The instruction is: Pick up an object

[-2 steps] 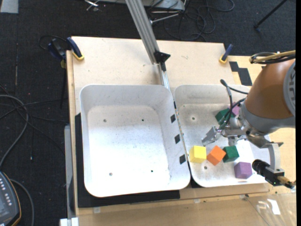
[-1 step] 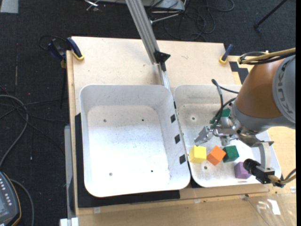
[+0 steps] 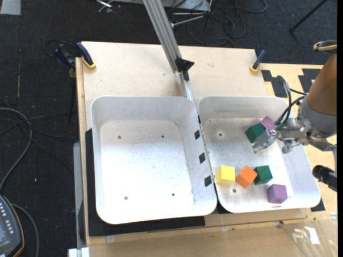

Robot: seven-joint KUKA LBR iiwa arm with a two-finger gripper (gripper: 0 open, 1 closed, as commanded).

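In the right bin (image 3: 236, 107), a dark green block (image 3: 253, 131) and a mauve block (image 3: 267, 123) sit close together near the far right. My gripper (image 3: 262, 141) reaches in from the right and sits right against the green block's near side, low in the bin. Whether the block is in its grasp is unclear from this angle. Nearer the front lie a yellow cube (image 3: 226, 174), an orange cube (image 3: 246, 176), a second green cube (image 3: 263, 174) and a purple cube (image 3: 276, 193).
The left bin (image 3: 107, 116) stands beside the right one, with a shared ridge between them. A slanted metal pole (image 3: 163, 28) rises behind the bins. Clamps hold the wooden board's back corners.
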